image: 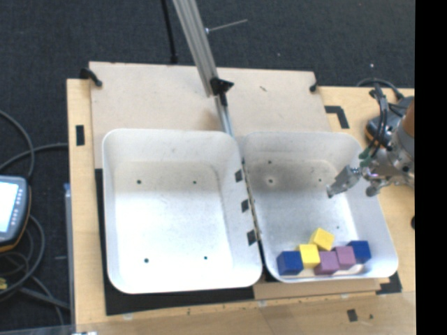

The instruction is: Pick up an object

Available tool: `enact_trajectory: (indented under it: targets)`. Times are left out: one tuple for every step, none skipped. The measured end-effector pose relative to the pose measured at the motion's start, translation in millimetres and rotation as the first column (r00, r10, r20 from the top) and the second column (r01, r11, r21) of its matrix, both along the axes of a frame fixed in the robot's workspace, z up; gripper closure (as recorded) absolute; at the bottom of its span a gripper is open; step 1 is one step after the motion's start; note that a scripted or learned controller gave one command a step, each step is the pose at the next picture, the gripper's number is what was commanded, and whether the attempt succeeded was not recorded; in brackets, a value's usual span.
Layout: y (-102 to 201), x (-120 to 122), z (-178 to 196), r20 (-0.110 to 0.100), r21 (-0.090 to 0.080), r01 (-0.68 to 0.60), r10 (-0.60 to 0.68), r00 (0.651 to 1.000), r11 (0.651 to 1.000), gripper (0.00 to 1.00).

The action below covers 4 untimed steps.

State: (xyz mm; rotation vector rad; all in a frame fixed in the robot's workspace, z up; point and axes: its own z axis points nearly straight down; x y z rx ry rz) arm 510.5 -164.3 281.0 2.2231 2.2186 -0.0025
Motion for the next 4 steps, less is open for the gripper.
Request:
enact_trajectory:
  targets:
    - [17,-21,-163,-0.005,0.002,-0.002,0.002,1.000,1.000,0.00]
    - [-10,-26,-183,0.004,0.001,0.000,0.000,1.000,1.000,0.00]
    - [-9,-19,-169,0.027,-0.004,0.002,-0.002,1.000,1.000,1.00]
    - [14,2,-59,0.011,-0.001,-0.008,0.008,1.000,1.000,1.00]
